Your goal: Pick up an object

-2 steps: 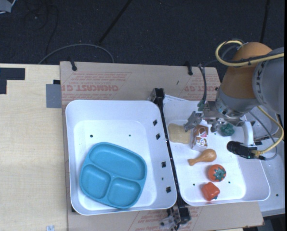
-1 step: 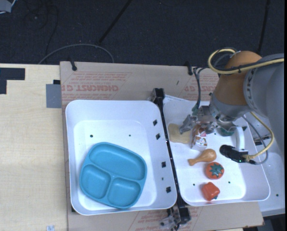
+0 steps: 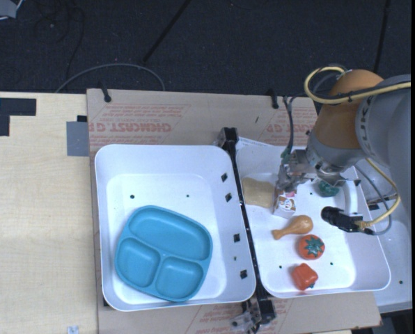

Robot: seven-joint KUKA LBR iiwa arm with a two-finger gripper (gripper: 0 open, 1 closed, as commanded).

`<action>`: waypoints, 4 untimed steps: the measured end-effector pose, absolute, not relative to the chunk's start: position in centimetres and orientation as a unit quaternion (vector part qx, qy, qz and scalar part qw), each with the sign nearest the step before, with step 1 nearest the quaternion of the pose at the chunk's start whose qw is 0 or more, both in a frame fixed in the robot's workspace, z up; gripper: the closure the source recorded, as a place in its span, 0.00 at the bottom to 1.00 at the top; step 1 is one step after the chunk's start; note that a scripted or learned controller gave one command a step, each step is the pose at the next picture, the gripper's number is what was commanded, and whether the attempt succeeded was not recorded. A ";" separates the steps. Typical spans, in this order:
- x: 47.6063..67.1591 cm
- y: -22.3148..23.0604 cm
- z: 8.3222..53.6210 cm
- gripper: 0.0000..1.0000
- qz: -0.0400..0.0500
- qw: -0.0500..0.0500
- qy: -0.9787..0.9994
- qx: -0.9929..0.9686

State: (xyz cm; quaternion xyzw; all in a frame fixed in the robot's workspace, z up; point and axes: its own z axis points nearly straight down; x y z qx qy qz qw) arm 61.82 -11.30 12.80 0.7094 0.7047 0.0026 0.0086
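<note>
Below the wrist, we note the gripper [image 3: 289, 179] down in the right bin [image 3: 374, 273], in its upper half toward the left wall. Its fingers are too small and too dark to read, so we cannot tell their spread, nor whether anything sits between them.

Just beneath the gripper lies a small printed carton [image 3: 286, 204], white with a red mark, touching or nearly touching the fingertip area; contact cannot be judged. To the carton's left, against the bin's left wall, a pale tan block [image 3: 258, 193] rests flat. Near the carton, toward the bin's lower edge, a toy chicken drumstick [image 3: 295, 227] lies tilted, thin end pointing left. Just beside its thick end sits a toy tomato [image 3: 310, 246] with a green top. An orange-red piece [image 3: 304, 276] lies near the bin's bottom edge, a little apart from the tomato.

A teal item [image 3: 327, 186] shows partly under the arm, upper right of the bin. A black cable end [image 3: 340, 218] hangs over the right side.

Across the divider, the left bin [image 3: 159, 162] holds a blue sectioned tray [image 3: 164, 252] in its lower half.
</note>
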 end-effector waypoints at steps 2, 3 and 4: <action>62.9 -11.5 21.8 1.00 0.000 -0.001 0.707 0.707; 62.1 -6.7 20.9 1.00 -0.001 -0.002 0.708 0.706; 62.3 -1.8 20.8 1.00 -0.001 -0.002 0.708 0.706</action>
